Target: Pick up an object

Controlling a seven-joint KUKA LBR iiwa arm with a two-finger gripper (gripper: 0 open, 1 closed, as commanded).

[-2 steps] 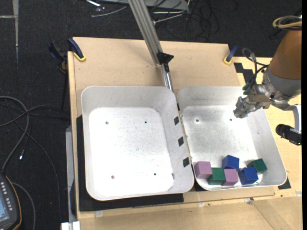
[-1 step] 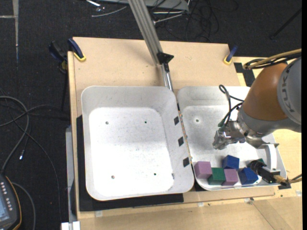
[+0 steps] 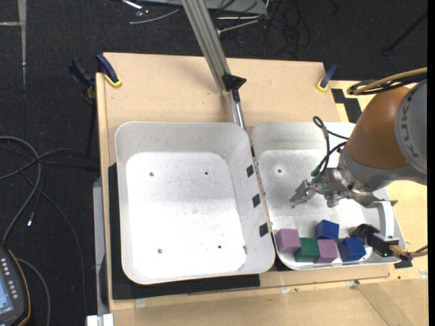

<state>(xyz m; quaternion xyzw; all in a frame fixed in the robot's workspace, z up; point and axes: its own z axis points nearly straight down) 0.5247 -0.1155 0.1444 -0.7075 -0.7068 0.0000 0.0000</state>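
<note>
Several small blocks lie along the front edge of the right bin (image 3: 285, 141). A purple block (image 3: 287, 240) is leftmost, with a green block (image 3: 309, 248) and a second purple block (image 3: 327, 250) beside it. One blue block (image 3: 327, 229) sits just behind these, and another blue block (image 3: 352, 248) lies further right. My gripper (image 3: 303, 194) hangs over the middle of the right bin, behind and slightly left of the blocks and apart from them. Nothing shows in its grasp.
The left bin (image 3: 136, 141) lies beside the right one, their rims meeting at the middle. A slanted metal pole (image 3: 207, 36) runs from the top of the view down to the bins' back edge. The grey and orange arm (image 3: 384, 141) covers the right bin's right side.
</note>
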